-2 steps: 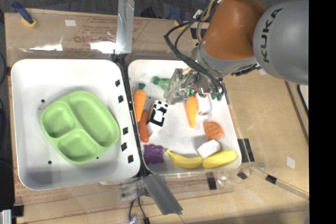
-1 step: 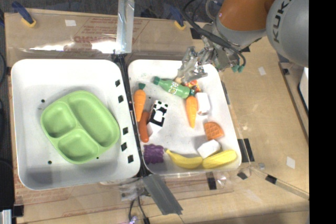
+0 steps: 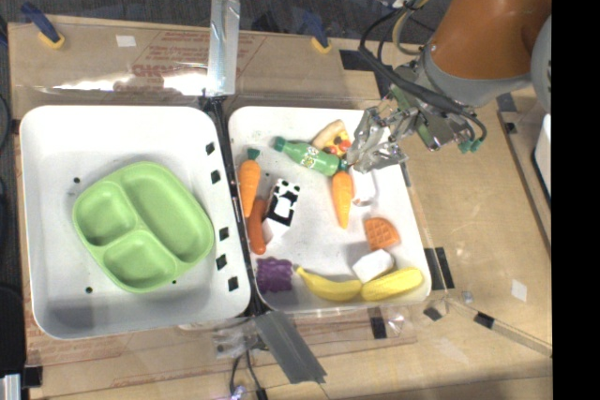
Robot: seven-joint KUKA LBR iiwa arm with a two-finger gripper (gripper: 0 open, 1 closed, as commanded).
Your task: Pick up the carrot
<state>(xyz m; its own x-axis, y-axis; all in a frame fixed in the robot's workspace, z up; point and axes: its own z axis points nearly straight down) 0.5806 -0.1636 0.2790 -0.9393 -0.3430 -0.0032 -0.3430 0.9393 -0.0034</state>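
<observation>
1. Orange carrot (image 3: pixel 342 195) is lying in the right bin (image 3: pixel 412 201) — just below the green bottle (image 3: pixel 307 155).
2. Tool (image 3: pixel 367 155) is hovering right above the carrot's top end — can't tell how its grip is standing.
3. Second carrot (image 3: pixel 248 187) is sitting by the left wall.

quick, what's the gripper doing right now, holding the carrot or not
Gripper: over the right bin's upper right, just above the top of a carrot; nothing visibly held, and whether it is open or closed cannot be told.
</observation>
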